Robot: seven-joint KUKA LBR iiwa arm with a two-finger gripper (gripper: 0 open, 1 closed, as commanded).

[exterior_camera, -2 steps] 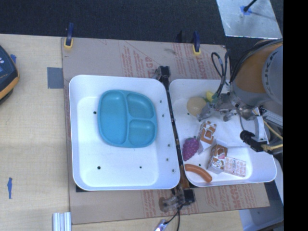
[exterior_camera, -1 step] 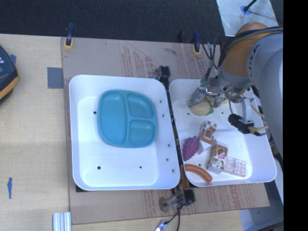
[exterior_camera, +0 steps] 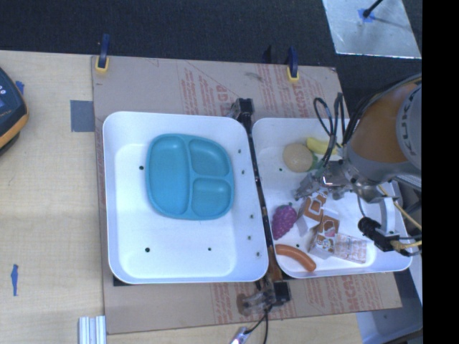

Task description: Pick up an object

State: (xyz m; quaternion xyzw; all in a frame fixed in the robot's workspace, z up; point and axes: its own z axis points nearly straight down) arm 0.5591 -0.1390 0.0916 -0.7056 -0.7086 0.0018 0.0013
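Observation:
The right bin (exterior_camera: 267,136) holds several small objects: a beige round bun (exterior_camera: 296,156), a yellow piece (exterior_camera: 318,146) behind it, a purple grape bunch (exterior_camera: 284,221), an orange hot dog (exterior_camera: 295,257), a brown-and-white pretzel-like item (exterior_camera: 313,207), and a clear printed packet (exterior_camera: 337,244). My gripper (exterior_camera: 313,184) is low in this bin, just below the bun and above the pretzel item, with the grey arm and orange band reaching in from the right. Its fingers are dark and blurred against the objects.
The left bin (exterior_camera: 122,256) bears a blue divided plate (exterior_camera: 190,175). Both bins rest on a cardboard sheet (exterior_camera: 208,84) clamped at the back. A yellow-and-black device (exterior_camera: 10,113) lies at the bench's far left.

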